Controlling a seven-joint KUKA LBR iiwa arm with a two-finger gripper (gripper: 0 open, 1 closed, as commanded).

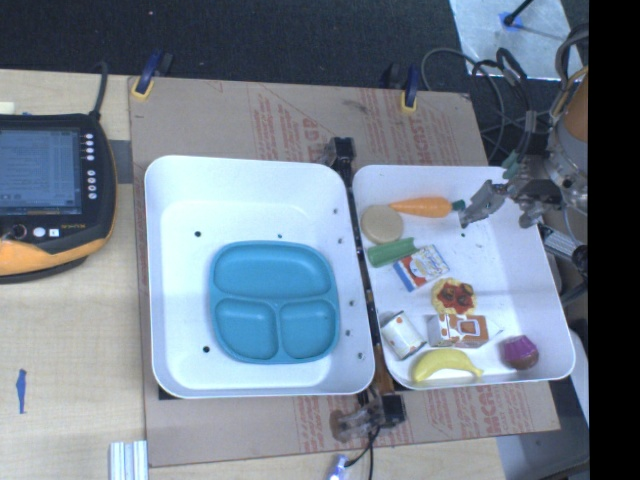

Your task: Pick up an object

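The right bin [520, 268] holds several small items: an orange carrot [422, 206], a beige disc [381, 224], a green piece [390, 252], a printed packet [424, 265], a red-and-yellow toy [453, 296], a small box [460, 329], a white can [400, 335], a banana [445, 366] and a purple fruit [519, 351]. My gripper [503, 208] hangs over the bin's upper right, just right of the carrot's green tip. It is open, with nothing between its fingers [476, 207].
The left bin [170, 268] holds a blue divided plate [273, 301]. A teach pendant [45, 193] lies at the bench's left edge. Cables [470, 68] run behind the right bin. Clamps [146, 78] pin the cardboard base.
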